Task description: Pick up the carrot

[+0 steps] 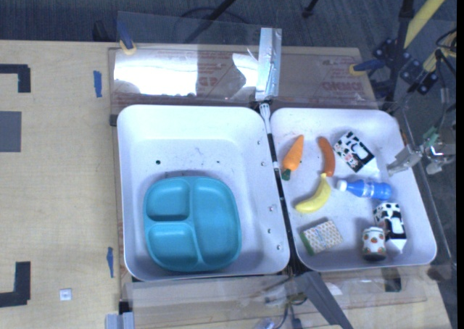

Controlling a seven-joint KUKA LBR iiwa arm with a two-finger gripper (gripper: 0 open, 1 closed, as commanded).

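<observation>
- The small orange plastic carrot with a green top (292,154) is seen lying in the right white bin (419,237), near its left wall
- The metal gripper (420,155) is seen at that bin's right rim; whether it is wide or narrow cannot be told

You have two bins side by side on the desk (58,175), touching along their inner walls. The left bin (138,139) holds a divided tray (193,222) toward its near side. In the right bin (413,248), the carrot (292,154) lies at the far left, close to the dividing wall, with a sausage (326,155) just to its right. A banana (315,197) sits in front of those two. To the right of the sausage lies a spotted carton (353,151), and before it a bottle (364,189) lies on its side. Nearest you are a flat pad (322,235), a small can (373,242) and a cow figure (392,222), left to right. The gripper (417,155) sits at the right bin's right wall.
</observation>
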